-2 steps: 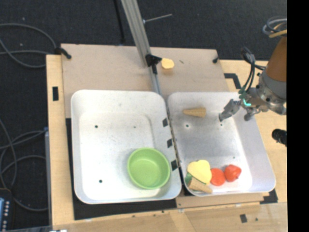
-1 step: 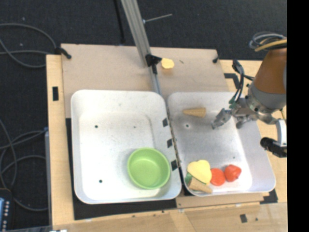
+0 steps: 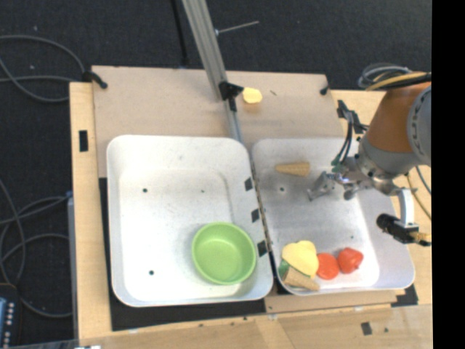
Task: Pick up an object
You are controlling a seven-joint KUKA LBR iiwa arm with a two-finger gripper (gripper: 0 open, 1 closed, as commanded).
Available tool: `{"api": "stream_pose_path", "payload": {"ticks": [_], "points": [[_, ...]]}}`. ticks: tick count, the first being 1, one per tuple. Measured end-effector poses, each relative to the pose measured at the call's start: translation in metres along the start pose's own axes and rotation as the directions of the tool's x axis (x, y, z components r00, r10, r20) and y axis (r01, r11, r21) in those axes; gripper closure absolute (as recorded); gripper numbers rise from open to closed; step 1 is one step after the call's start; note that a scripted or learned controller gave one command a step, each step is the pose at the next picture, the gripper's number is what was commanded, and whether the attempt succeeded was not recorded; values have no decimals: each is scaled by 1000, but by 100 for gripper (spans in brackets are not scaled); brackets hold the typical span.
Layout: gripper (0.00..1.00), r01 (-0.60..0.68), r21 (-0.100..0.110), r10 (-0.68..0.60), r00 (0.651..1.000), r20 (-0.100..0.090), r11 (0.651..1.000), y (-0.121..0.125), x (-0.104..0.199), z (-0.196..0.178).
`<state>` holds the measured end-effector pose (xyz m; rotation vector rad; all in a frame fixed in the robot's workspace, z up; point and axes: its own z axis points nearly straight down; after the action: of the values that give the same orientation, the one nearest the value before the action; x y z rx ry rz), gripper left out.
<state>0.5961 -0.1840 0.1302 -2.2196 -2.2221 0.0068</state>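
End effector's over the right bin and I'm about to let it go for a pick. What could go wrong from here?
The end effector hangs over bare bin floor; closing here would likely grab nothing. The tan cone lies flat and apart, so it may roll away from a grasp. The yellow piece and the two red pieces crowd the right bin's near corner, where the wall may block a clean approach.

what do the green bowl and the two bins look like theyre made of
Green bowl: probably plastic, with an even flat colour, a smooth surface and a soft sheen on its rim. Left bin and right bin: likely moulded white plastic, with rounded corners, a matte finish and dark specks.
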Motion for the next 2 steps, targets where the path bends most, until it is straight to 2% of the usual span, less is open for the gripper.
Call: {"api": "stream_pose_path", "payload": {"ticks": [1,2], "points": [[0,-3,-1,3,1000,1,1000,0,-2,31],[100,-5,-7,5,1000,0,1000,1,-2,18]]}}
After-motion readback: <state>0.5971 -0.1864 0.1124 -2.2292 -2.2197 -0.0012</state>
